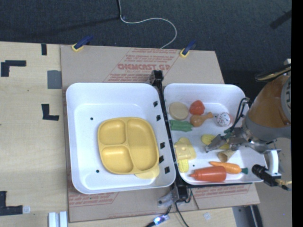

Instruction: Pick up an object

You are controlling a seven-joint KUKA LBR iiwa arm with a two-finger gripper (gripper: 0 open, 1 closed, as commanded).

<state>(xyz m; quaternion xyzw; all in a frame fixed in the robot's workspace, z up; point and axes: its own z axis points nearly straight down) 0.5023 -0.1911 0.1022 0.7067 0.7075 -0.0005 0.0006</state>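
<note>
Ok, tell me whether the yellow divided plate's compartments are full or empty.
Empty: the yellow divided plate shows bare yellow in all three compartments.

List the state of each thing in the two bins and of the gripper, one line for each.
Yellow plastic divided plate: lying flat in the left white bin, compartments bare.
Red toy tomato: resting in the right white bin.
Orange toy carrot: lying on its side.
Red toy pepper: lying on its side, near the front wall.
Gripper: low in the right bin, holding nothing visible.
</note>
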